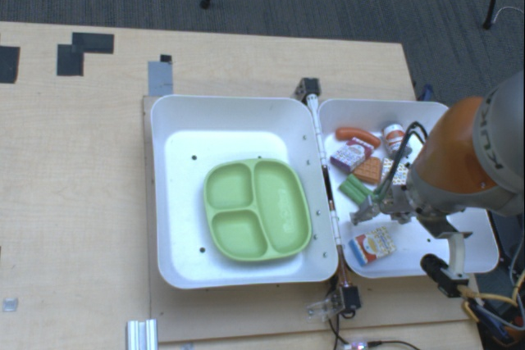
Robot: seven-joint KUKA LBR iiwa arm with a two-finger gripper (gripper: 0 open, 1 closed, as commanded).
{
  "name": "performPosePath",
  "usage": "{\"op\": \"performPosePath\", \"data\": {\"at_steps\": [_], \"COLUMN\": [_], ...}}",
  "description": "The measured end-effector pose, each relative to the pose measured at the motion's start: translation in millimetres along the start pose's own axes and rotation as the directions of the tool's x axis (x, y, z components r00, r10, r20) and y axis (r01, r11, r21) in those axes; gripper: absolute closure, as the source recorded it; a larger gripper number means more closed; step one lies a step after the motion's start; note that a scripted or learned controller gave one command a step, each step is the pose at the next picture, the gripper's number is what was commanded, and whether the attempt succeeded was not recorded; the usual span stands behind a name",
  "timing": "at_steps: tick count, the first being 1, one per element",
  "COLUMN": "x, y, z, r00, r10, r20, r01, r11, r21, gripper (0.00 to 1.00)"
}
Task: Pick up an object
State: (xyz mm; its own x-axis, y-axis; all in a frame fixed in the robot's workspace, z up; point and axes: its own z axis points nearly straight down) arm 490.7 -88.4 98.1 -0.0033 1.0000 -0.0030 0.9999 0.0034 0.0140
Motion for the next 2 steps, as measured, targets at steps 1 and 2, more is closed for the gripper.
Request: {"op": "performPosePath", "data": {"at_steps": [1, 2], "x": [0.6, 0.7], "y": [1.5, 1.5], "z": [-10.4, -10.3], "r00": [1.0, 1.0], "r10": [-0.002, -0.002], "r20": [0.0, 0.0], "r01": [0.002, 0.002], "r11": [1.0, 1.0], "r21": [-0.004, -0.003], "gripper": [1.0, 0.0]}}
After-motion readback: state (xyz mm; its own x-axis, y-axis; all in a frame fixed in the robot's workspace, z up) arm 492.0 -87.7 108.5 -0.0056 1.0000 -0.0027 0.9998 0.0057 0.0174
